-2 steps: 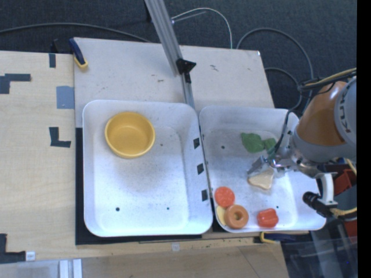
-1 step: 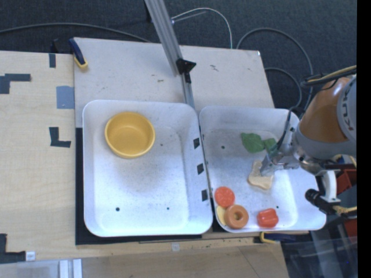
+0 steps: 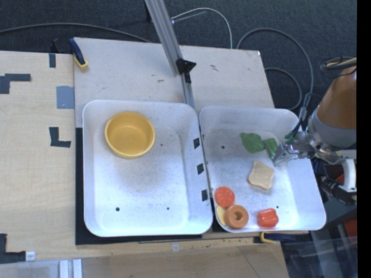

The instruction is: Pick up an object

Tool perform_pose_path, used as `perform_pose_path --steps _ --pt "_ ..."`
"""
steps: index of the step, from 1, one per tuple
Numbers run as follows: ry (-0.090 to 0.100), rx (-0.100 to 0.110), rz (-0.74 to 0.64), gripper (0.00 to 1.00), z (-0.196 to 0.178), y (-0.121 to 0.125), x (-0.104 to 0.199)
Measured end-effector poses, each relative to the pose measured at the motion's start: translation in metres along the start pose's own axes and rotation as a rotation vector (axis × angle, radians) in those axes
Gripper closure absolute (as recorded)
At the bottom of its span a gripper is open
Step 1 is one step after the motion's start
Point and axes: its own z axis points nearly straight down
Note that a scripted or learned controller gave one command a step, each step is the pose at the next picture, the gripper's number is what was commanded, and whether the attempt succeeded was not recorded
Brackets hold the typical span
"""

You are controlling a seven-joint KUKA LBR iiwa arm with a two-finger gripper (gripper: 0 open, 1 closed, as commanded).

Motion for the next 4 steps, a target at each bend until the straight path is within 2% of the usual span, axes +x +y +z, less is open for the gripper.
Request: perform_pose_path --steps 1,2,4 --pt "0.0 0.0 0.0 1.0 -0.047 0.0 -0.009" --pt "0.001 0.001 -0.001 1.0 -0.077 0.001 -0.009" --pt "0.004 0.006 -0.007 1.0 -0.087 -0.003 0.101"
